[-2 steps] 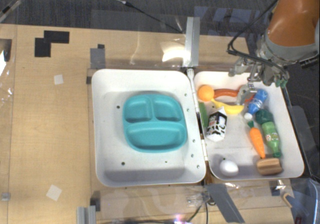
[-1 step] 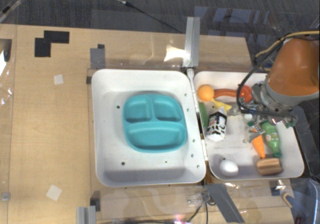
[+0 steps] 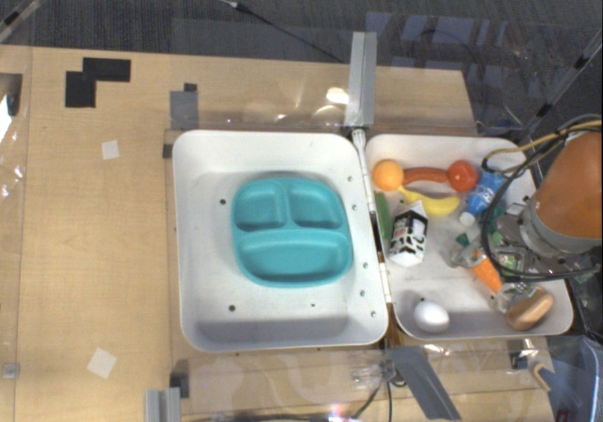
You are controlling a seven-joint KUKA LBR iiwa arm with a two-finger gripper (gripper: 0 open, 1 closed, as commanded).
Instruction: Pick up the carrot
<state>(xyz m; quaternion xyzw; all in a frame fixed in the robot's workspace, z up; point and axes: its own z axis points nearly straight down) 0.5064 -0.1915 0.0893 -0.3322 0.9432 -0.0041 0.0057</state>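
Carrot lies low in the right bin, just under our gripper, whose state we cannot tell. We should descend squarely over it, clear of the blue bottle beyond.

Two bins sit side by side on the bench. The left bin holds a divided tray at its centre. The right bin is crowded: a ball at upper left, a banana beside it, a patterned cup below, an egg at bottom, the carrot at right, under the arm.
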